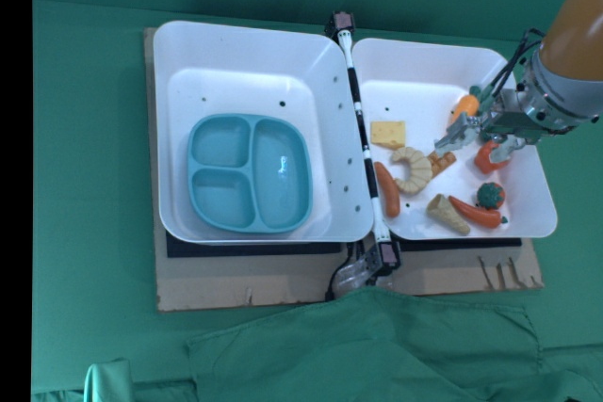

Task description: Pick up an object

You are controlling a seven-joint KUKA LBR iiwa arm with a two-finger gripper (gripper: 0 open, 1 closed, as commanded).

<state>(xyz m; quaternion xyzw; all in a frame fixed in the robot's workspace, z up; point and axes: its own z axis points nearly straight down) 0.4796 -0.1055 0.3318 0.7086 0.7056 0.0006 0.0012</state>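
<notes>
In the right bin (528, 212), nearest at 5 o'clock, a chili (476, 212) lies with its long axis running 10 to 4. A cone (448, 214) points toward 11. The sausage (385, 189) runs 11 to 5 by the divider. Beyond sit a shrimp (413, 168) and cheese (387, 134). The gripper (471, 138) hangs at 2 o'clock; whether it is wide or narrow cannot be told. A tray (250, 172) sits in the left bin (188, 52).
</notes>
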